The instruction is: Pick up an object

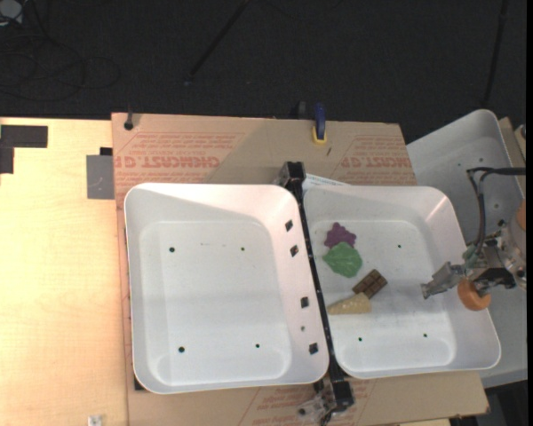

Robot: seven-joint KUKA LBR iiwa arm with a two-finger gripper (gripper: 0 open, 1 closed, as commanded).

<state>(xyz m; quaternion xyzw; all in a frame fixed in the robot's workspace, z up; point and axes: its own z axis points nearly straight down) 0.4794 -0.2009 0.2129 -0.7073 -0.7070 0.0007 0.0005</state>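
Green lump [343,260] sits well left of my pincer [440,285], beside a purple piece [339,234]. I cannot tell the pincer's state. I'd centre above the lump before descending, clear of its neighbours.

Setting: robotics laboratory, test station. Evidence: two shallow white bins [209,282] set side by side on a sheet of printed cardboard [249,153], joined by black clips [294,229] along their shared edge; pale plywood surface [44,273] at the left with black rectangular marks; blue-and-yellow clamp [319,124] at the cardboard's far edge; dark carpeted floor [249,43] behind, with loose cables [18,3] trailing across it; arm hardware with wiring [493,264] at the right.
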